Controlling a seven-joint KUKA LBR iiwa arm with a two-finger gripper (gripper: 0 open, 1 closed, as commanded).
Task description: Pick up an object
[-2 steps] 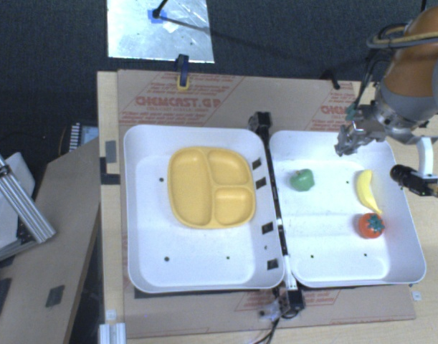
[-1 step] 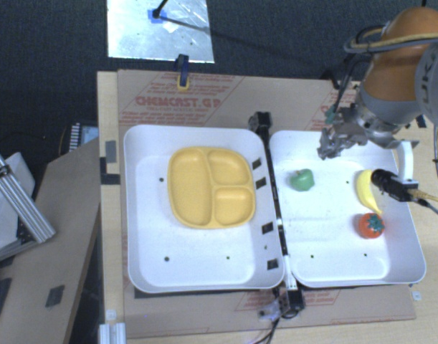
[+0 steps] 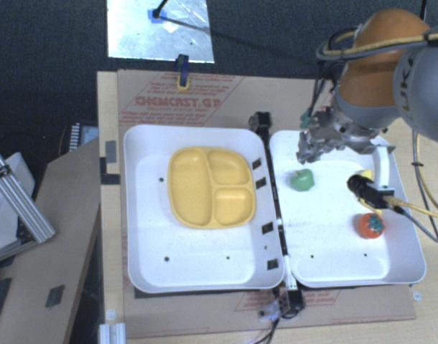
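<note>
Lettering "CHEMCAST" point(image 3: 177, 101) marks the board; hand point(image 3: 305, 156) above green object point(image 3: 302, 180), grip state unclear.

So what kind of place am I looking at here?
Probably a robotics lab bench set up for picking trials: a grey arm over two white bins, toy objects like a green one, and cardboard underneath.
</note>
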